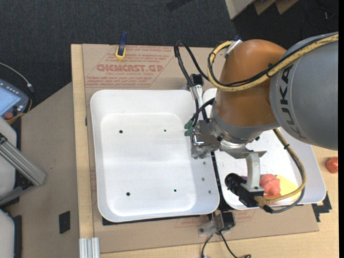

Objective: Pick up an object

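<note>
Now the gripper [198,143] is held low over the wall between the left bin [140,160] and the right bin [312,171], its grip impossible to tell, presumably staged for the red object [271,183] lying in the right bin beside a yellow piece [290,186].

A lumpy pink-red object [270,183] is lying in the right bin [314,173], close to that bin's near edge, and it is showing a rounded, uneven top. A flat yellow piece [288,187] is lying just beside it on the side toward the view's right, touching it or slipping a little under it; which of the two cannot be told. Its outer end is tapering to a point. A thin magenta sliver [246,173] is peeking out to the left of the pink-red object, too little of it showing to tell its shape. A small orange-red object [332,165] is sitting on the worktop [134,63] outside the right bin, at the view's right edge.
</note>
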